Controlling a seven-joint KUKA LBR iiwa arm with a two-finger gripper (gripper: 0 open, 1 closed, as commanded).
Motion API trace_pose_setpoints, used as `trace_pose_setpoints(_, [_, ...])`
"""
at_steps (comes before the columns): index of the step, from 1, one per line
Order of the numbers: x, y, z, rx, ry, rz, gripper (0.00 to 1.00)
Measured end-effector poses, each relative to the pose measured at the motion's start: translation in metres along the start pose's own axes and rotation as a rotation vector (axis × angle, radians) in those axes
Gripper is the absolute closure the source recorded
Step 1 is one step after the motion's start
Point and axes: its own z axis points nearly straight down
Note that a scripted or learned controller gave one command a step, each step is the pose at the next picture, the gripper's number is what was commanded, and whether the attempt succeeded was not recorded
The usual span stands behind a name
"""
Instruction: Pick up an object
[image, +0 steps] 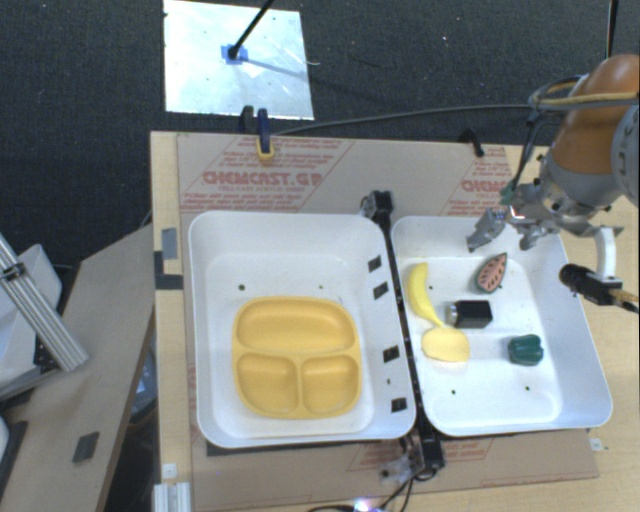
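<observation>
Counter (300, 165) w/ two bins: left bin (290, 235) holds a yellow tray (296, 355); right bin (560, 390) holds banana (418, 292), black box (472, 313), green piece (525, 349), reddish piece (491, 271). My tool (510, 232) hangs over the right bin's far edge, fingers spread wide, nothing between them. I'd drop straight onto the reddish piece, closest, approx. centred.
</observation>
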Motion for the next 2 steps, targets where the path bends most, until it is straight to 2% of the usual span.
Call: trace_pose_setpoints(2, [0.008,0.005,0.109,0.000,0.001,-0.003,0.00])
